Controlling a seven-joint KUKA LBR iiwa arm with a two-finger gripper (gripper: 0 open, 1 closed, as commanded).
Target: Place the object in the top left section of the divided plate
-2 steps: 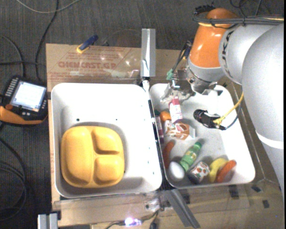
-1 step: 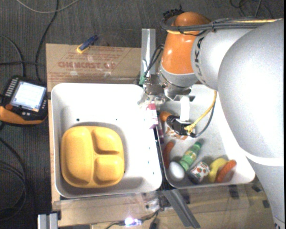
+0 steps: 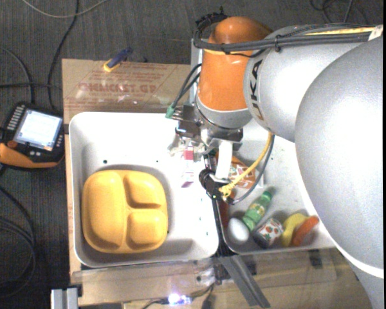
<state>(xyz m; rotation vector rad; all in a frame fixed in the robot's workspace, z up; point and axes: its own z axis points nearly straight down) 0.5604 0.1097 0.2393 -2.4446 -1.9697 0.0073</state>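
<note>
The yellow divided plate (image 3: 124, 209) lies in the left white bin (image 3: 116, 131), toward its front. All its sections look bare. My gripper (image 3: 189, 152) hangs below the arm's orange band (image 3: 228, 63), over the right side of the left bin, just up and right of the plate's far corner. A small pink and white piece (image 3: 188, 170) shows right under the gripper. I cannot make out whether it is a held object or part of the gripper. The wrist and cables hide much of the gripper.
The right bin (image 3: 270, 150) holds a green bottle (image 3: 258, 208), a white egg-like thing (image 3: 238, 230), a small can (image 3: 269, 232), yellow and orange pieces (image 3: 300, 227) and an orange packet (image 3: 242, 176). The big grey arm covers the right. A pendant (image 3: 31, 136) lies left of the bench.
</note>
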